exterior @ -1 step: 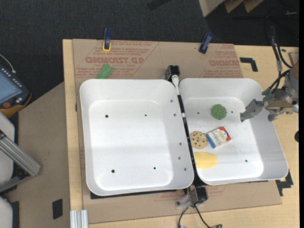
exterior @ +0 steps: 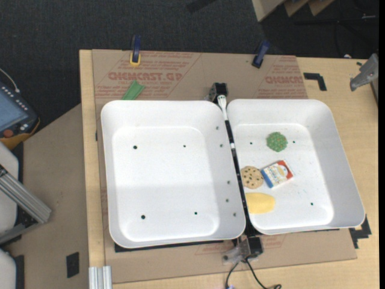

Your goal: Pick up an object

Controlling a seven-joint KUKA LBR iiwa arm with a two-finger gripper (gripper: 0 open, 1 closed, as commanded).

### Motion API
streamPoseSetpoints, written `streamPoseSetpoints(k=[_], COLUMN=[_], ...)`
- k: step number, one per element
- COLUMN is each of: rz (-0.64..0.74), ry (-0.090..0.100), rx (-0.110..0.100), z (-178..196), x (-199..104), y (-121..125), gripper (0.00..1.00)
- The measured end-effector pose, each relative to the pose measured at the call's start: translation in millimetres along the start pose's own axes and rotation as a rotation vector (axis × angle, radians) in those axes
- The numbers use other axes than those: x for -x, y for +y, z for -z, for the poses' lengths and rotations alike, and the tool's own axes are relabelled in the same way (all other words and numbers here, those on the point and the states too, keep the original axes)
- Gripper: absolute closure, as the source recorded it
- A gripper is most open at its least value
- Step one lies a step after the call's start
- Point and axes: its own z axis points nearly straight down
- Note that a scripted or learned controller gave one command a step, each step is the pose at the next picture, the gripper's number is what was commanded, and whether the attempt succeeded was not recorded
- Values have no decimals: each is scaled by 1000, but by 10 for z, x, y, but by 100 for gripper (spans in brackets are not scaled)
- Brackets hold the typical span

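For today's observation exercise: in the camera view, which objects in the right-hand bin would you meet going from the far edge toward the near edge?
Far to near: green round object → small red, white and blue packet → yellow object. The cookie sits level with the packet, so it is left out of the order.

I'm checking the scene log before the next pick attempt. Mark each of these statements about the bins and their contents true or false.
1. The round green object lies in the right white bin. True.
2. The round brown chocolate-chip cookie lies in the left white bin. False: it lies in the right bin, near the divider.
3. The yellow rounded object lies nearer the camera than the cookie. True.
4. The small red, white and blue carton stands upright on the green object. False: it lies beside the cookie.
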Motion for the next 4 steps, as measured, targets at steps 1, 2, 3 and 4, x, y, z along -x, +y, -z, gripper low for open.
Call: streamPoseSetpoints(k=[1, 2, 3, 4], rz=[7, -10, -2, 6], ry=[15, 12, 8, 14], rx=[-32, -34, -19, -29], z=[-958, -1318, -1188, -1422], x=[-871, -522, -542, -1392], y=[302, -824, -758, -980], gripper=[0, 0, 100, 100])
